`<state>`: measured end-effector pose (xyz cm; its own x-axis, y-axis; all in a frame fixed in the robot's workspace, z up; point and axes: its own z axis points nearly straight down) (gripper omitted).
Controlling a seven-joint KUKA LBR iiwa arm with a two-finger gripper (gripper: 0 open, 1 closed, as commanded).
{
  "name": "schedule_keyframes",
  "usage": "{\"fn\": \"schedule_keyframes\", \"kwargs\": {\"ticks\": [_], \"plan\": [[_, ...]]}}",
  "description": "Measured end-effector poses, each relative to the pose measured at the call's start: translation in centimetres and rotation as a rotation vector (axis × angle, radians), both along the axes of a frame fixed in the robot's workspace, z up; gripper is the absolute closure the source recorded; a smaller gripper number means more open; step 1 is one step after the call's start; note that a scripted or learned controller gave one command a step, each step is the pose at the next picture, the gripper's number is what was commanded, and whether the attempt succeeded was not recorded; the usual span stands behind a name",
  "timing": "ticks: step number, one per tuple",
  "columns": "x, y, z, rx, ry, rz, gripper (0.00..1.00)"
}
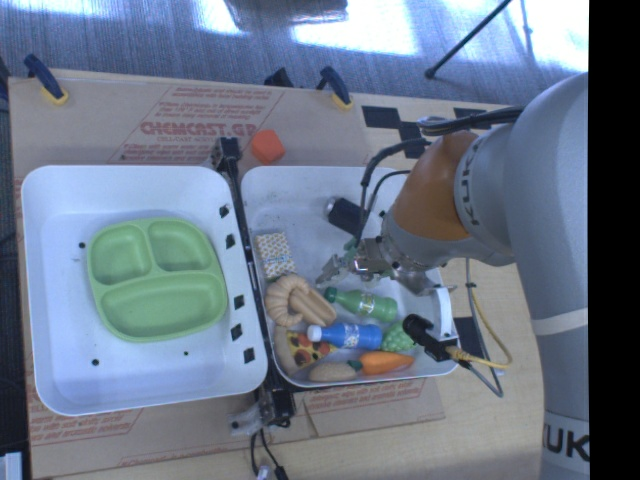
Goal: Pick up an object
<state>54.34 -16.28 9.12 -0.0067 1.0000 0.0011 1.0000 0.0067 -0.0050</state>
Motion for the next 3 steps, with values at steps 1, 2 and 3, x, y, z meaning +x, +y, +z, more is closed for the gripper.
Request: {"fn": "schedule_keyframes", "kwargs": {"ticks": [1,2,3], "plan": [[-6.8,-3.5,0.0,-0.001,-0.001,-0.001,0.0],[-6.4,-3.2,1.1,0.003,-0.007,0.009,1.0],[-6.6,1.1,13.0,0.0,-0.004,0.0,1.0]]}}
